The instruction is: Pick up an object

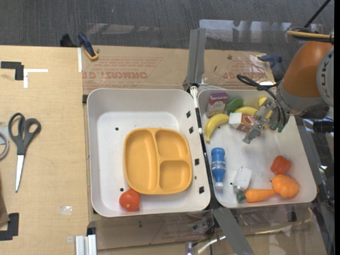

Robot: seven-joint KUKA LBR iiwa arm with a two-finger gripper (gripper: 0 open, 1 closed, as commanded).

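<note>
My gripper (256, 128) hangs low over the upper middle of the right bin (305, 153), reaching in from the right. It is just right of a small red-and-white carton (241, 122) and may touch it. Beside the carton lie a yellow banana (214, 125), a second yellow fruit (247, 111), a green pepper (234, 104) and a purple box (216, 102). Lower in the bin are a blue bottle (218, 166), a small white bottle (242, 178), a carrot (260, 195), an orange pepper (286, 186) and a red pepper (280, 165).
The left bin (101, 142) holds a yellow divided plate (158, 160) and a red tomato (129, 200) at its front. Scissors (21, 142) lie on the wooden bench at far left. A grey divider post (195, 57) rises between the bins at the back.
</note>
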